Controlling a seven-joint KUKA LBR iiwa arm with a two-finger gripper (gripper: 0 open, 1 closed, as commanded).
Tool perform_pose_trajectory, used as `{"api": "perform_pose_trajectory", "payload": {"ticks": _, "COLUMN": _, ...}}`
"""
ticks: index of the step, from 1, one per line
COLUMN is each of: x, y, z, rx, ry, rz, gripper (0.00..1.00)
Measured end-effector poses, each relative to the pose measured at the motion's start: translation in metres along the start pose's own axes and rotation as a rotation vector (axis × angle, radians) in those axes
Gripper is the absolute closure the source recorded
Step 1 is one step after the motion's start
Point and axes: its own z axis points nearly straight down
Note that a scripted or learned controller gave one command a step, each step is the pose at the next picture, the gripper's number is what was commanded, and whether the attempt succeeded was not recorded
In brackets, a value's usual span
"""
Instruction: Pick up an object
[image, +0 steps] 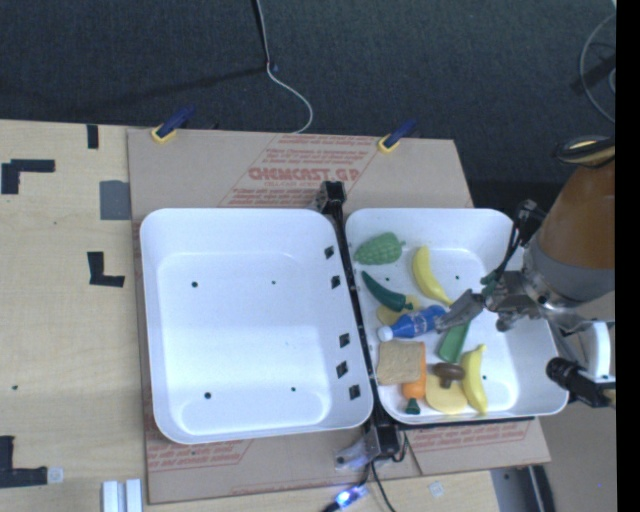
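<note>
The right bin (495, 222) holds a heap of toy food. A green leafy piece (380, 248) lies at the back left, with a yellow banana (430, 275) beside it and a dark green pepper (383, 290) below. A blue bottle (415, 323) lies in the middle. Nearer the front sit a tan block (401, 362), a green piece (452, 342), a second banana (474, 378) and a brown piece (447, 372). My gripper (470, 306) hangs low over the bin's middle, just right of the blue bottle and above the green piece. Nothing visibly sits in it.
The left bin (245, 320) stands alongside, sharing a black-clipped divider (345, 300) with the right one. Both rest on a cardboard sheet (290, 165) on the wooden bench. The arm's orange band (590, 215) rises over the right bin's far right edge.
</note>
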Motion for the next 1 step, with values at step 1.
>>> {"api": "perform_pose_trajectory", "payload": {"ticks": 1, "x": -0.0053, "y": -0.0024, "z": 0.1105, "rx": -0.018, "ry": -0.003, "rz": 0.000, "gripper": 0.00}}
